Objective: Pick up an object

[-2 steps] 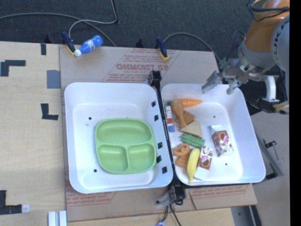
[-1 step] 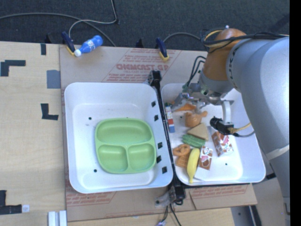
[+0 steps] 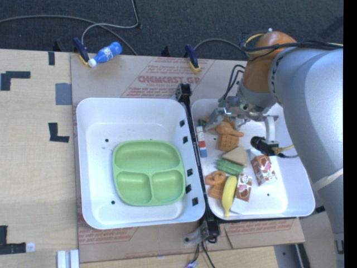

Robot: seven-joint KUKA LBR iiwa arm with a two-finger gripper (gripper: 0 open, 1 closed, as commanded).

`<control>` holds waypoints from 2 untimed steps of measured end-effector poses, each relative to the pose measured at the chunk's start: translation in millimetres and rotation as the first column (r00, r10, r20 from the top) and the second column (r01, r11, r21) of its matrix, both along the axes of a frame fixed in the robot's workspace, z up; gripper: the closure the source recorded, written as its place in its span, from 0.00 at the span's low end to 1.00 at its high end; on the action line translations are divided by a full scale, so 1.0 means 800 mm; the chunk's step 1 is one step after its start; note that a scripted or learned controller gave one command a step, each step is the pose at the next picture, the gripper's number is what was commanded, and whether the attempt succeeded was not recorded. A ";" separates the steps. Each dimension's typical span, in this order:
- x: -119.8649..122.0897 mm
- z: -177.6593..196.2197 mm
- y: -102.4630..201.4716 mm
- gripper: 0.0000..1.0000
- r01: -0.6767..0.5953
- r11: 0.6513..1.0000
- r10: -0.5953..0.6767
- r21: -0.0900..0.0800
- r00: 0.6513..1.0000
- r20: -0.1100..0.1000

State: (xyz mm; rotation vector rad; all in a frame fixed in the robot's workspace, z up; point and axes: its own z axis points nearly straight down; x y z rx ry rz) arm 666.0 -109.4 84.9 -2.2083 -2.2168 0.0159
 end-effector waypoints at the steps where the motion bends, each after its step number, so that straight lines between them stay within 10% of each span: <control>1: -0.002 0.010 0.001 1.00 -0.001 1.000 0.001 0.002 1.000 -0.008; 2: -0.001 0.011 0.001 0.00 -0.001 1.000 0.001 0.000 1.000 -0.003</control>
